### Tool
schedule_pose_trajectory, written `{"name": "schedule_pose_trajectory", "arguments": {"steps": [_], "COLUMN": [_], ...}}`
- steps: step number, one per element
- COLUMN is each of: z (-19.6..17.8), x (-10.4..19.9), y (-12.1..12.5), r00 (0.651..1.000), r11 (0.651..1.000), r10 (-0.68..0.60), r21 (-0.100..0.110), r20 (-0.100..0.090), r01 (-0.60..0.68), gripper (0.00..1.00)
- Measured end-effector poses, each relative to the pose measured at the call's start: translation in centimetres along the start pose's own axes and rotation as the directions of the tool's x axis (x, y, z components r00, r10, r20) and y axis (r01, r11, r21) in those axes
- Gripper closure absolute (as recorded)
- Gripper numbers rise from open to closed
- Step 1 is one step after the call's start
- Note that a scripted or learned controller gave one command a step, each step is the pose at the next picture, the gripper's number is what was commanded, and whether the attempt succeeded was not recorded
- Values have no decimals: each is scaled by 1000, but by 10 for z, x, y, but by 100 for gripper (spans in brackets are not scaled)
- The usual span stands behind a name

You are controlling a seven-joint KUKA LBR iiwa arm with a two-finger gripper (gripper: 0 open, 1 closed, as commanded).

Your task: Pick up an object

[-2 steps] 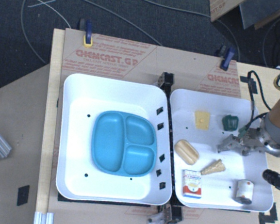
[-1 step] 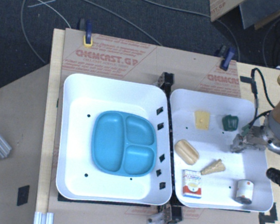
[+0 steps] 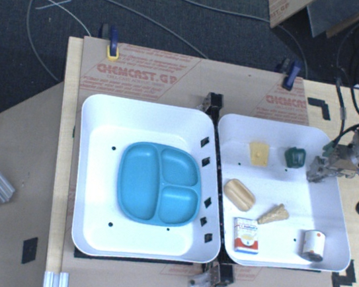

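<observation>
Plywood surface (image 3: 177,72) on dark carpet carries two shallow white plastic bins. Left bin (image 3: 90,159) holds a blue three-compartment plastic tray (image 3: 158,184). Right bin (image 3: 336,216) holds the candidates: pale yellow block (image 3: 258,153), dark green rounded lump (image 3: 294,157), tan bread-roll shape (image 3: 239,194), tan wedge (image 3: 273,214), small red-and-white carton (image 3: 246,236), silver can on its side (image 3: 313,244). Tool (image 3: 319,168) sits at the right bin's far right rim, just beside the green lump; cannot tell its state. Green lump likely light, smooth, maybe slippery; grip across its narrow middle. Can would likely roll.
</observation>
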State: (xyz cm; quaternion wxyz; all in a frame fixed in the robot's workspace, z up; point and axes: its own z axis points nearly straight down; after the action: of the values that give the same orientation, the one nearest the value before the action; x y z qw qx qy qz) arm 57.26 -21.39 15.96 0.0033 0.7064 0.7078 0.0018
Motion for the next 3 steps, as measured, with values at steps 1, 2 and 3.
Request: {"name": "schedule_pose_trajectory", "arguments": {"steps": [1,2,3], "z": [-65,-48,-60], "x": [-5,-5,55], "y": [1,1,11], "r00": [1000,1000,1000], "r11": [1000,1000,1000], "r10": [1,2,-5], "r21": [-1,9,7], "r20": [1,-3,-5], "r01": [-1,-1,5], "gripper": [100,100,100]}}
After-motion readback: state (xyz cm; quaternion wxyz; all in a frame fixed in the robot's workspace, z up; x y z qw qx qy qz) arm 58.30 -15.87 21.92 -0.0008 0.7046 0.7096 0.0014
